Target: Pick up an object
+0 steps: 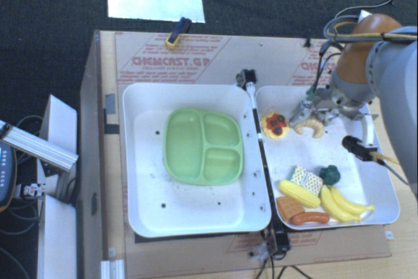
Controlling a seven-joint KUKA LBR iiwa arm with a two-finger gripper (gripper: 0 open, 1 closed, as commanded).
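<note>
One green divided plate (pixel 202 146) is seen mid left bin (pixel 140 206). Right bin (pixel 385 202) near edge: one corn (pixel 299 193), two bananas (pixel 343 204), one sausage (pixel 311 218), one broccoli (pixel 330 174). Far-left corner: one pizza (pixel 275 125). Gripper (pixel 313 115) is lowered over a croissant (pixel 312 128), apparently touching; finger state cannot be told.

The arm (pixel 392 68) runs off the right edge; the croissant (pixel 312 127) sits partly hidden beneath it
</note>
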